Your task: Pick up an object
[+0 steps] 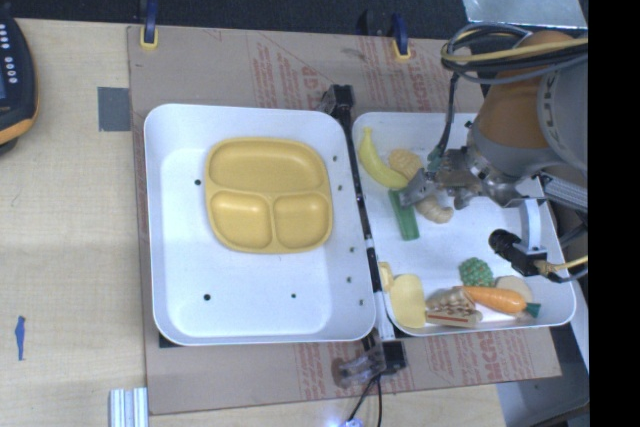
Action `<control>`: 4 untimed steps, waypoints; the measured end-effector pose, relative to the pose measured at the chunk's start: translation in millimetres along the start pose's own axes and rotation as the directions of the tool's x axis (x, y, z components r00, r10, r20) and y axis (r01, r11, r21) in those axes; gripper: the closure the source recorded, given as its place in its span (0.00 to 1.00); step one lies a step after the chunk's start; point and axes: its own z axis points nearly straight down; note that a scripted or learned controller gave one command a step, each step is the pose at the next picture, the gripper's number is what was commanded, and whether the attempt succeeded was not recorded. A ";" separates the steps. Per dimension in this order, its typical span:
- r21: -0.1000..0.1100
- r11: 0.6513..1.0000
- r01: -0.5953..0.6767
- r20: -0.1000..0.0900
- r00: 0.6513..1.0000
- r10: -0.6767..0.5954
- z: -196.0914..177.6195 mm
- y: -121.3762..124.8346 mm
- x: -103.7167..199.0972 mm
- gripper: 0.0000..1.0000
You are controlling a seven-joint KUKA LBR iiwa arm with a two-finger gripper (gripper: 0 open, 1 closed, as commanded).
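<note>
Presently no single item is fixed as the target. The likeliest candidate is the beige lump (436, 209), which lies in the upper left part of the right bin (452, 247), just below the gripper (437, 187). Whether the gripper is open or closed cannot be told from this angle, and nothing can be seen held in it.

Risks, as judged from this layout:
- The lump is rounded and may roll or squirt aside if it is pinched off-centre.
- A green stick (406, 219) lies just beside the lump on its left. A descent slightly off line could land on the stick, or catch both pieces and drop one.
- A yellow corn cob (404, 160) and a banana (373, 162) crowd the same corner, close to the wall between the bins. A nudge could wedge them against that wall.

Further out, along the bin's lower edge and well apart from the gripper, lie:
- a green leafy piece (476, 270)
- a carrot (493, 299)
- a slice of bread (452, 312)
- a pale yellow piece (406, 299)

These do not obstruct the present approach.

The left bin (250, 300) holds a yellow divided plate (268, 193), which is not in the way. Both bins rest on the tabletop (70, 215).
</note>
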 end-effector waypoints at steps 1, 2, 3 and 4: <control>-0.018 1.000 0.003 0.009 1.000 -0.003 24.8 -5.1 11.7 0.00; -0.014 1.000 0.007 -0.002 1.000 -0.007 -76.1 -38.1 56.0 0.00; -0.001 1.000 0.000 -0.001 1.000 0.000 35.1 -23.4 -2.2 0.00; 0.001 1.000 -0.001 -0.004 1.000 0.001 31.4 -107.1 -21.6 0.00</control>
